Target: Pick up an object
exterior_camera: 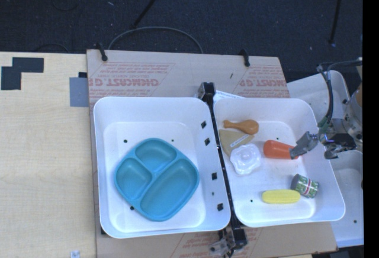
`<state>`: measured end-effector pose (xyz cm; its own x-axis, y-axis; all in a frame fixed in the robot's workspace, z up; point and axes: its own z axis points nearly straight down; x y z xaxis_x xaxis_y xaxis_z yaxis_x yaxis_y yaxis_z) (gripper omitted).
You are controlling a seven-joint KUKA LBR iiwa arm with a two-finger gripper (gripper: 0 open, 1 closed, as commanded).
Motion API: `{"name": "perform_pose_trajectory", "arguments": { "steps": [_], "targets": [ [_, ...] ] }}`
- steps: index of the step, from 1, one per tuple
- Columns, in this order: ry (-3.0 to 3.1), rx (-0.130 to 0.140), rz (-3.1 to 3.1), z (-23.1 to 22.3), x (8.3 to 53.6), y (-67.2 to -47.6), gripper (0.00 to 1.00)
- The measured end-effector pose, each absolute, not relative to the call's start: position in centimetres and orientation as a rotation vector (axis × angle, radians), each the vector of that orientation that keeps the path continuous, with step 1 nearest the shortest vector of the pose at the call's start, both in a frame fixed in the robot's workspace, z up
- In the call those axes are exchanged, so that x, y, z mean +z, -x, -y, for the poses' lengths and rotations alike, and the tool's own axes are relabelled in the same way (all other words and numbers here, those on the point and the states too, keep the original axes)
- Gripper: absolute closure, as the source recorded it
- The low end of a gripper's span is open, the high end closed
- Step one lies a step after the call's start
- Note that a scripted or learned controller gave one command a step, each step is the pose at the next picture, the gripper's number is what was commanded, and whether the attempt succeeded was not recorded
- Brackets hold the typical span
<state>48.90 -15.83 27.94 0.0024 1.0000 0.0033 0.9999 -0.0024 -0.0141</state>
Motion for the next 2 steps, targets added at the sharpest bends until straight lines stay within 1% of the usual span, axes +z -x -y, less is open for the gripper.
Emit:
{"name": "perform_pose_trajectory", "arguments": {
  "steps": [1, 2],
  "targets": [
    [2.219, 0.003, 2.219, 15.8, 28.5, -49.1, 0.0],
    [2.217, 0.004, 2.218, 15.4, 24.1, -48.8, 0.0]
  ]
}}
